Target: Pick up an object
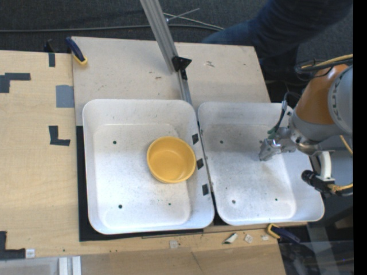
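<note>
A: Where is the end effector (268, 149) just now?

B: Low over the right bin (252, 211), near its right-hand part, with bare white floor beneath it. How far it is open I cannot tell — it is small and dark from this height — and nothing shows in its grasp.

A: And the thing to pick up?

B: The yellow bowl (171, 159) sits upright in the left bin (114, 211), right of its middle, well apart from the arm (the divide between the bins lies between them).

A: So which step is this?

B: The approach, I judge — no grasp yet. The next move calls for crossing leftward over the divide, then descending onto the bowl's rim.
</note>
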Controlling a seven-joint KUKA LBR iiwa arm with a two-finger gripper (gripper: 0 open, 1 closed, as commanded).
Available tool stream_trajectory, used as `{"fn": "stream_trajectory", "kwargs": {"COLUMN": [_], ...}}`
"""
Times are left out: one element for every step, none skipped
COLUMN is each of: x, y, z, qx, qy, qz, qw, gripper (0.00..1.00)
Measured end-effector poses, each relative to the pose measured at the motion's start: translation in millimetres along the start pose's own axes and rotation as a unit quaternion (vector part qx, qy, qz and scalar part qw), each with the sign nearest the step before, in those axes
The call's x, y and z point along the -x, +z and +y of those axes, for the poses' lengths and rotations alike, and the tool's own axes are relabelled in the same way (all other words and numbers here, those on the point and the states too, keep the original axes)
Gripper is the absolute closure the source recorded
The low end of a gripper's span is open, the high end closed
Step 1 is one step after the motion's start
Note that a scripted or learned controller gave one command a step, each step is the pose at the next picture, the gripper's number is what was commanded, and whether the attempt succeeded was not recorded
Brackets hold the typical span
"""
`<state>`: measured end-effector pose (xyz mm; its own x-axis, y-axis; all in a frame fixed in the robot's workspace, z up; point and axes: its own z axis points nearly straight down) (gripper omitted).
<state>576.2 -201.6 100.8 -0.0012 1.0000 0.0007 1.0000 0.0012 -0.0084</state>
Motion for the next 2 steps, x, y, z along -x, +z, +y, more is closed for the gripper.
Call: {"fn": "stream_trajectory", "kwargs": {"x": [-0.3,1.2], "y": [-13.9,-55.9], "z": [0.3,3.2], "qx": [0.002,0.004], "qy": [0.000,0.000], "qz": [0.000,0.000], "qw": [1.0000,1.0000], "gripper": [1.00,1.00]}}
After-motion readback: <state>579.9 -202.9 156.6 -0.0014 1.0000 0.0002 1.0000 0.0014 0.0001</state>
